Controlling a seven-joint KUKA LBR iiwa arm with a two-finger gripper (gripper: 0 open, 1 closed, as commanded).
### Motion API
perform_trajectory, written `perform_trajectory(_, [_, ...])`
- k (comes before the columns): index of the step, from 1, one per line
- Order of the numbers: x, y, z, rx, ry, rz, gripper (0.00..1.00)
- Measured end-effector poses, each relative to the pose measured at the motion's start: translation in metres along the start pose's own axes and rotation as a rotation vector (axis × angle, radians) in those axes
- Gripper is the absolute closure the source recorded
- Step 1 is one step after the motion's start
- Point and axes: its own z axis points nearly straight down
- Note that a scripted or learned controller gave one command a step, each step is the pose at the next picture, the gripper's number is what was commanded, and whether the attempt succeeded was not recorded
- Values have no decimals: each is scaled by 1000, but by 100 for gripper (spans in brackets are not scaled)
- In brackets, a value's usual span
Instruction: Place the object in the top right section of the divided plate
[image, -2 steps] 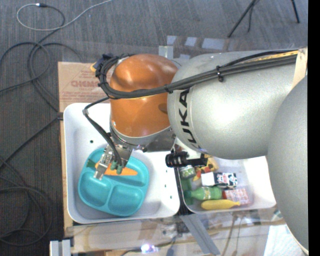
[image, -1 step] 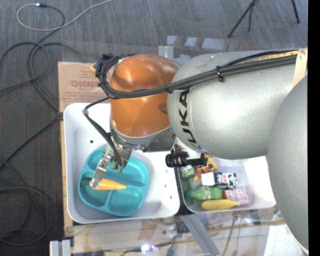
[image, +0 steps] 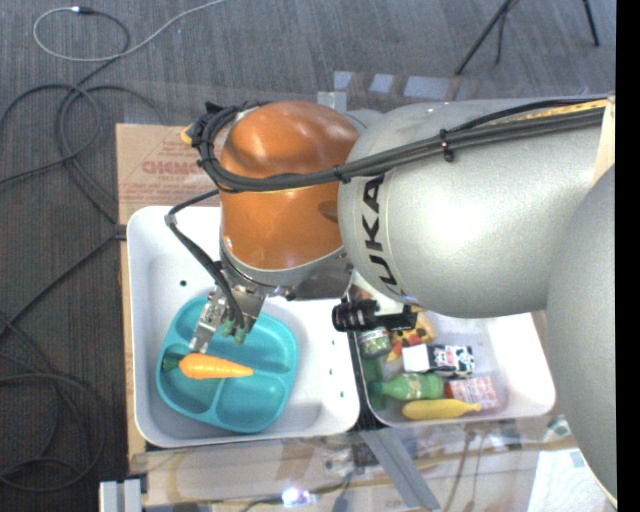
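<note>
Your arm (image: 450, 200) takes up most of the scene, reaching in from the right, its orange band (image: 280, 180) hanging over the far part of the left bin (image: 145, 300). Beside that bin, touching along the middle, sits the right bin (image: 535, 390), holding a huddle of small things: a yellow piece (image: 440, 409) at the near edge, a green bottle (image: 415, 386) just behind it, and a few packets you can't tell apart.

In the left bin lies the plate (image: 255, 400), teal and divided, set toward the near left. The jaws (image: 224, 322) hang over its far edge, above the divider between the far sections. You can see them parted a little, with nothing between them.

The carrot (image: 215, 368) lies flat on the plate, just near of the jaws and clear of them. It stretches left to right across the middle ridge, its stalk end at the left rim and its tip toward the centre.
</note>
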Motion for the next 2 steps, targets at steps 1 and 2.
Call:
perform_trajectory(1, [-54, -40, -72, 0, -6, 73, 100])
perform_trajectory(2, [-1, -1, -20, 1, -3, 134, 100])
